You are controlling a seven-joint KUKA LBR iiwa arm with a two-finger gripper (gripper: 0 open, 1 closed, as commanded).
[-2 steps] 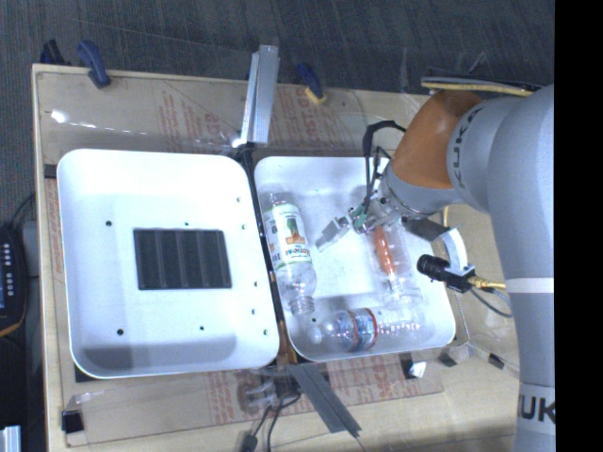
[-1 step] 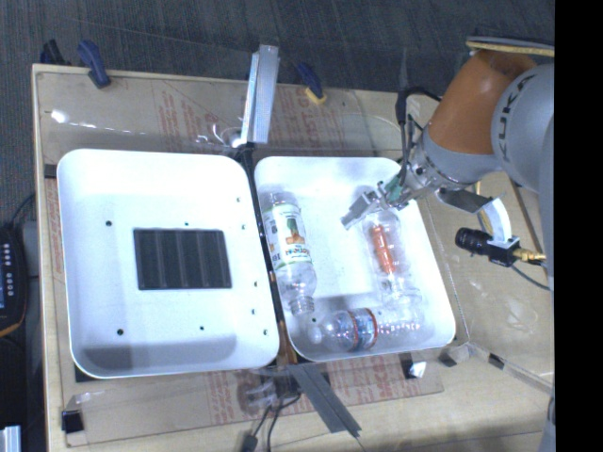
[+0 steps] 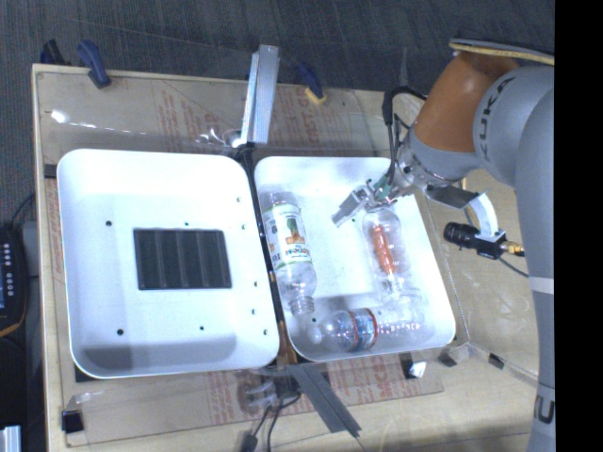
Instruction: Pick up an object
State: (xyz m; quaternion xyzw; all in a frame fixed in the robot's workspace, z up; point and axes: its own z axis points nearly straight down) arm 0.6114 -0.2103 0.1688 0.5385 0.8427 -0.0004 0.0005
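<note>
Three clear plastic bottles lie in the right bin [image 3: 429, 252]. One with a white, orange and green label [image 3: 287, 241] lies along the bin's left wall. One with orange contents [image 3: 384, 250] lies on the right side. A third with a blue and red label [image 3: 356, 328] lies across the near end. My gripper [image 3: 364, 201] hangs at the far end of the orange bottle, just above or touching its top. Nothing is visibly lifted by it.
The left bin [image 3: 85, 205] holds a dark ribbed rectangular block [image 3: 182, 258] at its centre. A metal bar [image 3: 259, 92] stands at the divide between the bins, at the far side. Blue clamps [image 3: 92, 62] sit on the bench's far edge.
</note>
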